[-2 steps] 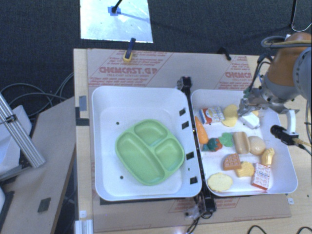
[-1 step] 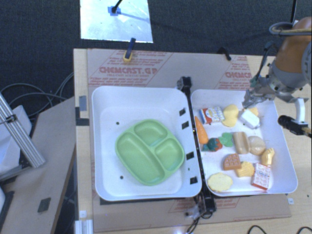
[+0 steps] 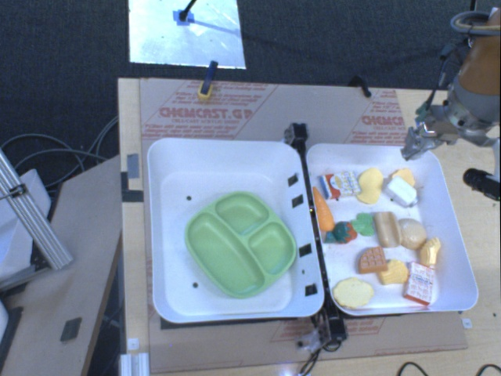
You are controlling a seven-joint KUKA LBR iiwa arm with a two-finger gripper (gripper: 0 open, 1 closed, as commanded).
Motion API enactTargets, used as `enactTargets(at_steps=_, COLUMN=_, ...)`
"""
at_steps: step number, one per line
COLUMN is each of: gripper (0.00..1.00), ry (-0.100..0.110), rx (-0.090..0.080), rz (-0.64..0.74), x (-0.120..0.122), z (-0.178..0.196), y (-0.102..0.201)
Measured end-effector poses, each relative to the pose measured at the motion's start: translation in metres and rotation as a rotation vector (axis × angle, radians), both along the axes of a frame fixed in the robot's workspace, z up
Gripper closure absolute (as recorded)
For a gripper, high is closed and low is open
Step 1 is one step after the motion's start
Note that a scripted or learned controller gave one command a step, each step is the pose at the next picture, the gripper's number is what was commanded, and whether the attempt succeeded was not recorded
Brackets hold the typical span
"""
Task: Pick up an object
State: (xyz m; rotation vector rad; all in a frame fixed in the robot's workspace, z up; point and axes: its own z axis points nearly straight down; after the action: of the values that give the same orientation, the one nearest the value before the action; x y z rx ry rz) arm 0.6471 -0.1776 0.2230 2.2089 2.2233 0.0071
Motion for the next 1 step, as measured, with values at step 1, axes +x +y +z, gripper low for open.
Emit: enactTargets(at_steps=1, gripper=1.0, ry=0.01, rx=0.004, rz=0.001, x=-0.0396, z=-0.0093, y=0.0374)
